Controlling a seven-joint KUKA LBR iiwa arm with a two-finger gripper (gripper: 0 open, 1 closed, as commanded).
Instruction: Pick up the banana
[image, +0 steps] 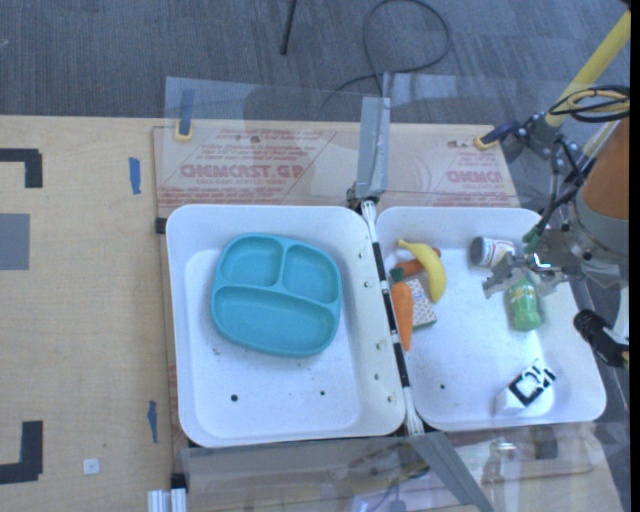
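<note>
The yellow banana (428, 266) lies in the right bin (470, 400), near its left wall, curved and pointing toward the back. An orange carrot (402, 311) and a small speckled block (423, 314) lie against it. My gripper (513, 272) hangs over the right half of that bin, well to the right of the banana, above a green bottle (523, 306) and beside a silver can (491, 250). Nothing of the banana is near it.
The left bin (200, 400) holds a blue divided plate (277, 294). A white object with black marks (527, 388) lies at the right bin's front right corner. Cables and a yellow rod cross the back right.
</note>
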